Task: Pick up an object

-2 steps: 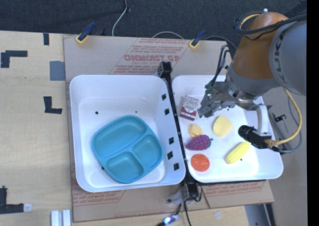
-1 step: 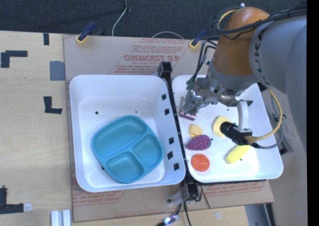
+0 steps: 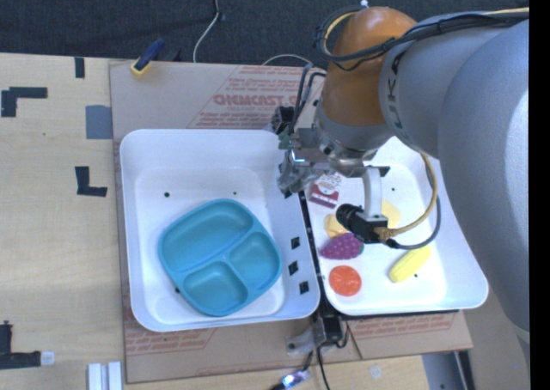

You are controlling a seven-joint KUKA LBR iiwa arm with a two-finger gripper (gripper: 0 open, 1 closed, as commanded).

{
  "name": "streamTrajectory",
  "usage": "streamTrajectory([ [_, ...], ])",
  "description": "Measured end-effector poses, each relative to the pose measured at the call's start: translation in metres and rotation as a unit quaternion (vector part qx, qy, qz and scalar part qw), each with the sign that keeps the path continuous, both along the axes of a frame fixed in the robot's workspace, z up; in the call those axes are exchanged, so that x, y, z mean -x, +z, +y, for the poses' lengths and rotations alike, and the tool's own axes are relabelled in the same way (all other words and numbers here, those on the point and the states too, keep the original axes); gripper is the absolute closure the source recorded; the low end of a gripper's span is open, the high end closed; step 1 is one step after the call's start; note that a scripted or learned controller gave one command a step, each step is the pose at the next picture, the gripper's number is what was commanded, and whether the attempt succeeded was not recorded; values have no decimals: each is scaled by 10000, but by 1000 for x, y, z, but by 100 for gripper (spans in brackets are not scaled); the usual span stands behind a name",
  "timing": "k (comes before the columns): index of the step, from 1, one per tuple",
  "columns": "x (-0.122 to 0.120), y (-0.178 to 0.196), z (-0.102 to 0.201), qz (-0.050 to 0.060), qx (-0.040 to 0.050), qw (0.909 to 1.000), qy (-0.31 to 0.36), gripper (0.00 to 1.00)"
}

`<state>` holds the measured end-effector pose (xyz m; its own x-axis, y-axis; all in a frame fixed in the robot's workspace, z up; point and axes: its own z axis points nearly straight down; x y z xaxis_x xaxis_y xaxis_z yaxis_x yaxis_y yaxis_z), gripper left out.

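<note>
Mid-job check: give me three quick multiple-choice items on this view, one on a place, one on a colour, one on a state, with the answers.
1. Where does the blue tray lie?
A. In the left bin
B. In the right bin
C. On the cardboard outside the bins

2. What colour is the round fruit nearest the right bin's front rim?
A. Green
B. Orange
C. Blue

3. How does the tray sit?
A. Propped on edge against a wall
B. Flipped over, underside showing
C. Flat, compartments facing up

Answers:
1. A: the tray rests on the floor of the left bin, apart from the fruit.
2. B: the fruit is orange, lying beside the purple grapes and the banana in the right bin.
3. C: its three compartments show open to the camera.

The gripper hangs at the divide between the bins.
</note>
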<state>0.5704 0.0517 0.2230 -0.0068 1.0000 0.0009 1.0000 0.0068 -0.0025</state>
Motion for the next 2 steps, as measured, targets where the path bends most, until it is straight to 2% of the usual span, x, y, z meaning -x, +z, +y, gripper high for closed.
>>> streamTrajectory([
  [1, -16, 9, 50, -11, -4, 10000, 0, 100],
  [2, -16, 8, 46, -3, 8, 10000, -20, 0],
])
